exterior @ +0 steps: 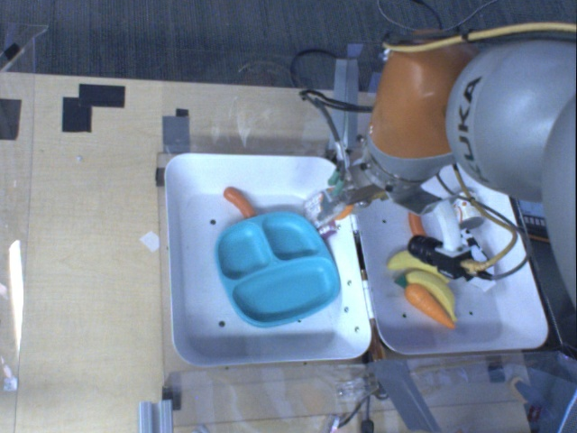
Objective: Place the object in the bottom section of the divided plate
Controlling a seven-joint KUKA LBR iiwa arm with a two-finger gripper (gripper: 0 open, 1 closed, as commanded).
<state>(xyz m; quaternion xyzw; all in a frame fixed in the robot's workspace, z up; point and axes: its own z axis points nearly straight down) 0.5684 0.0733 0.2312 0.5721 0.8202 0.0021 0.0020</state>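
Gripper [330,207] at frame centre, over the left bin's right rim; I can't tell its state.
I see the blue divided plate [278,267] in the left bin [194,332], an orange carrot [239,201] above it.

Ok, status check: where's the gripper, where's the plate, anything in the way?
Gripper over left bin's upper right corner, something small and orange at its tip, grasp unconfirmed. Blue divided plate mid left bin, bottom section bare. Carrot lies just above the plate.

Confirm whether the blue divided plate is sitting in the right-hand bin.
No, the blue divided plate lies in the left bin, while the right bin holds a banana and a carrot.
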